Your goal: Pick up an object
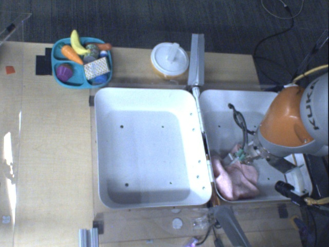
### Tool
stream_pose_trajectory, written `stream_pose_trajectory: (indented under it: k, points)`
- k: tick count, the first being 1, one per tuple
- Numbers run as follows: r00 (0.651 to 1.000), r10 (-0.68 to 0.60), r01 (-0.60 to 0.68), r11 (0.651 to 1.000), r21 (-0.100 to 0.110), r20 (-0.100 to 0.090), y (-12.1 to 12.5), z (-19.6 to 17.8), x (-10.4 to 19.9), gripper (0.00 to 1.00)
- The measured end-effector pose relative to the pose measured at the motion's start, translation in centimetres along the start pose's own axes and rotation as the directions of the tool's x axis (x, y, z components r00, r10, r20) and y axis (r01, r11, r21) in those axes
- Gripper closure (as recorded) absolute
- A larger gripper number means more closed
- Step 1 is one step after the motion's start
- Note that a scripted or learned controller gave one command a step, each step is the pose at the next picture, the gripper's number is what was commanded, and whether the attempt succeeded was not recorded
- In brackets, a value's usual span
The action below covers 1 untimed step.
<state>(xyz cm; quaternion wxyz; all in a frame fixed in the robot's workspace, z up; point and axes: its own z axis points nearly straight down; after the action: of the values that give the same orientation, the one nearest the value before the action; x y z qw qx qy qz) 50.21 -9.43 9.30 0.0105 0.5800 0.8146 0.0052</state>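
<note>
looks like the claw [241,156] is down right on top of the pink cloth [234,180] bunched just below it, can't tell what state it's in, so nothing's lifted yet imo

Floor [128,6]: dark grey carpet along the top, with a thin looped cable [280,5] lying on it.
Bench [46,148]: pale wood surface.
Light: a bright glare patch on the bench's left edge.
</note>
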Motion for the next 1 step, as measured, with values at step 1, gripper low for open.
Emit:
stream_pose_trajectory:
  k: [1]
  points:
    - [1.000,-0.004,0.004,1.000,-0.011,0.003,0.50,-1.29,0.05,1.00]
